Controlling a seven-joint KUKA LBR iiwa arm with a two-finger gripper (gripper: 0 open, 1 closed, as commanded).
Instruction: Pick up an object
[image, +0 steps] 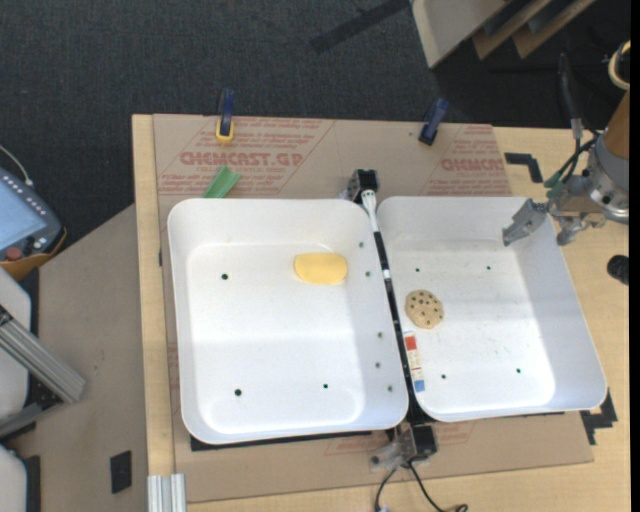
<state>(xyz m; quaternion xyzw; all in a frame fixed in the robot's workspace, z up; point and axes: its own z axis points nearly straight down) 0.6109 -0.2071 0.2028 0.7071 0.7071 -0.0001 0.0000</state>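
Cables and a black clamp (415, 443) sit at the desk's (150, 330) near edge, at six o'clock below the two bins. Inside the right bin (540, 390), a round speckled cookie (424, 308) lies near its nine o'clock wall. Across the divider, a yellow lump (320, 268) rests in the left bin (200, 400) toward one o'clock. At three o'clock, the jaws (545, 225) hover spread wide above the right bin's far corner, holding nothing.
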